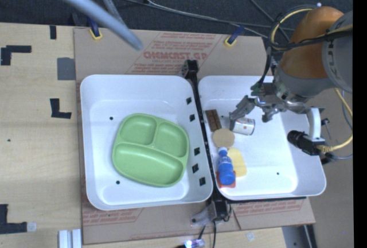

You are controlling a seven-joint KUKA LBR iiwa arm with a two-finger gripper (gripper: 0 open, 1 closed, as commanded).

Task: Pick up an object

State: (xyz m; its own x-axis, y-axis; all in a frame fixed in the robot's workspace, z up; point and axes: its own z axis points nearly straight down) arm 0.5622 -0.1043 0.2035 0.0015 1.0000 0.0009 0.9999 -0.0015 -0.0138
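- My arm comes in from the right; the pincer [252, 110] hangs over the right bin [298, 183] with fingers spread apart, nothing between them.
- A small silvery can [245, 126] lies just below the fingertips.
- Near that: a brown bar [213, 120], tan disc [223, 138], blue bottle [226, 168] on something yellow [239, 164].
- The left bin [94, 143] holds a green divided plate [151, 149].

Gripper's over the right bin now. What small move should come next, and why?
Probably lower straight down a little: the gripper hangs above the small can lying in the right bin, with nothing between its fingers.
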